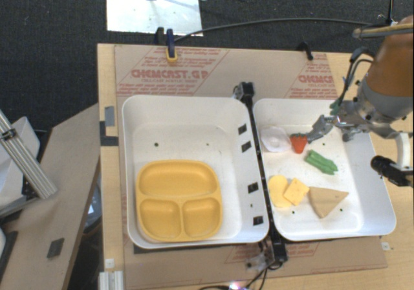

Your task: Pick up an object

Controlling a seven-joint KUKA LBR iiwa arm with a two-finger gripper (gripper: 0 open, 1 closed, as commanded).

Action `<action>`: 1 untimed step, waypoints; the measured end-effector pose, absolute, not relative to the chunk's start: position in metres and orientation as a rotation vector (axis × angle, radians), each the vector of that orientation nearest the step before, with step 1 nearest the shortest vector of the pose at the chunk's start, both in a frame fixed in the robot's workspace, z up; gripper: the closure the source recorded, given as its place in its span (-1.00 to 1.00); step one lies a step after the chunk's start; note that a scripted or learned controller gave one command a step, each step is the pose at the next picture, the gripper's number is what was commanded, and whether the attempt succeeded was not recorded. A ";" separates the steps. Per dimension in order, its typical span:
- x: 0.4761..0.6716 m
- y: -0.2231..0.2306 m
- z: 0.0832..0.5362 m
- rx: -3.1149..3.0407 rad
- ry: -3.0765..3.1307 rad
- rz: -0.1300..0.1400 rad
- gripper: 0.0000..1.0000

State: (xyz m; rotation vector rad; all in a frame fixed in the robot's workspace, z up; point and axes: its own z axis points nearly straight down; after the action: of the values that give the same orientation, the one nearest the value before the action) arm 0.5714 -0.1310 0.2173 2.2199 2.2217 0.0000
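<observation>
Claw (315, 132): low over the right bin, reaching in from the right, tip just beside the red piece; cannot tell how it is set.
Red piece (298, 144): upper middle of the right bin (381, 217), next to a pale round item (276, 140); not seen lifted.
Green piece (321, 162): lying just right of and below the red piece.
Yellow items (288, 191): round one and square one overlapping, near the bin's left wall.
Tan wedge (327, 201): just right of the yellow items.
Left bin (187, 117): holds a yellow divided tray (179, 200) in its lower half.
Desk (213, 68): carries both bins side by side.
</observation>
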 end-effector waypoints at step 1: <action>0.571 -0.130 0.176 2.221 2.222 -0.001 -1.00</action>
State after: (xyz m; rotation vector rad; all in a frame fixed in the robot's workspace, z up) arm 0.5708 -0.1301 0.1760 2.2211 2.2223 -0.0009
